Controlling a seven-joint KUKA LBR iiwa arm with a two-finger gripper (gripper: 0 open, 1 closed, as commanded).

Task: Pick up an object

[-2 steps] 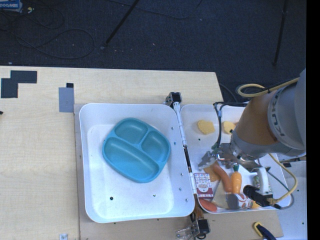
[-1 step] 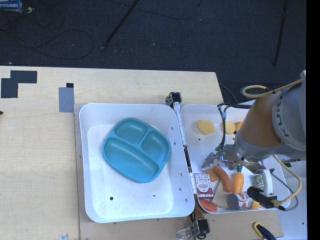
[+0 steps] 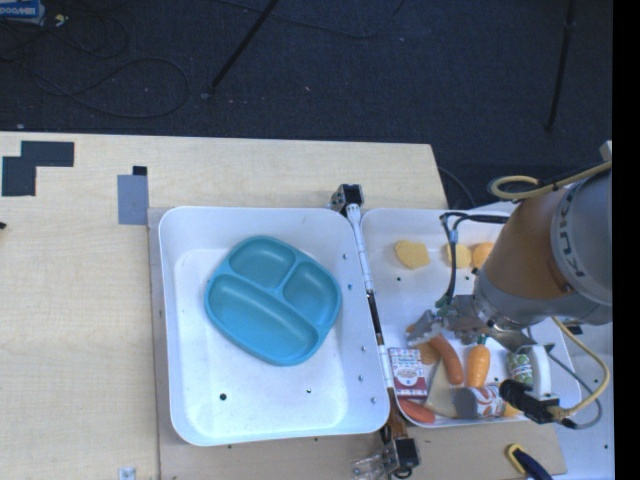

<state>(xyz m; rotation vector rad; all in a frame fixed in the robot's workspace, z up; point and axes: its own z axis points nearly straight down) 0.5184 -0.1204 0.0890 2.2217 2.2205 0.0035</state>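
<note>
Even, bright overhead light, pale wooden desk [image 3: 70,298] and shallow white plastic bins [image 3: 185,408] slightly washed out, soft faint shadows, dark carpeted floor [image 3: 300,58] dim, overall mild blur, low resolution

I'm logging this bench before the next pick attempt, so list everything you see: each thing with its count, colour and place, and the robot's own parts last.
bins: 2, white, side by side on the bench
divided plate: 1, blue, in the left bin
yellow food pieces: 2 or 3, yellow to orange, upper part of the right bin, one partly behind the arm
sausage: 1, red-orange, lower right bin
carrot: 1, orange, beside the sausage
small packet: 1, red and white, lower left of the right bin
can: 1, green label, lower right of the right bin
bench: 1, light wood
arm: 1, grey with orange band, over the right bin
gripper: 1, dark, low over the sausage
</note>
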